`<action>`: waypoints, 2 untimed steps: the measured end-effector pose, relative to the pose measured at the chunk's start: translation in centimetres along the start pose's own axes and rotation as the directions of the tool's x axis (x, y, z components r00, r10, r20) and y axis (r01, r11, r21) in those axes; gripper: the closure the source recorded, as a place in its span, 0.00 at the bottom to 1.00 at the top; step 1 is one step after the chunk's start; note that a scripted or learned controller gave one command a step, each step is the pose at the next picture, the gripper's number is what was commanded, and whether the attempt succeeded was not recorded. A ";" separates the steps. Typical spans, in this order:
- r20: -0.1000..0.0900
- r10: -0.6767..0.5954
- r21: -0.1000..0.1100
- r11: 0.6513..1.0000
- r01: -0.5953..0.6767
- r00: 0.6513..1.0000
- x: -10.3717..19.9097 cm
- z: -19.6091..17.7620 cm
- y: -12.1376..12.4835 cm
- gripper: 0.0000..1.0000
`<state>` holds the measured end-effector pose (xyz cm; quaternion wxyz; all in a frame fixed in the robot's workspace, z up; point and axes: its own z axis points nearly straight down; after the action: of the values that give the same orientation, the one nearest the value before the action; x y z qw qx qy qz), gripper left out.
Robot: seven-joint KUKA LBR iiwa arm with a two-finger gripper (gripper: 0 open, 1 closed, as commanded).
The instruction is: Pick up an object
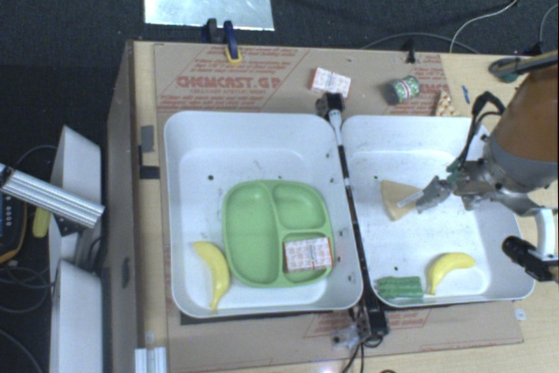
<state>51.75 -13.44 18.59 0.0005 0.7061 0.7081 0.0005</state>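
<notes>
From the overhead camera, the hand [425, 196] sits low in the right bin [498, 288], its tip touching the right edge of a tan wedge [398, 196]; whether it is apart or together I cannot tell. A banana [448, 268] and a green block [398, 287] lie nearer the front wall than the wedge. The flat wedge may slide away or slip out if caught only by its edge.

A tan wedge-shaped piece [399, 196] is found flat on the floor of the right bin [498, 288], near its left wall and well apart from the front rim. Its pointed end is directed toward the bin's front-left.
</notes>
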 end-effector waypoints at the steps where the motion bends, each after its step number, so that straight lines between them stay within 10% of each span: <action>1: 0.000 0.000 0.002 1.000 0.000 1.000 3.0 6.6 3.4 0.00; 2: 0.000 0.000 0.001 1.000 0.000 1.000 3.8 10.2 4.5 0.00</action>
<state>56.24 -9.59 8.40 -0.0001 0.7061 0.7081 0.0001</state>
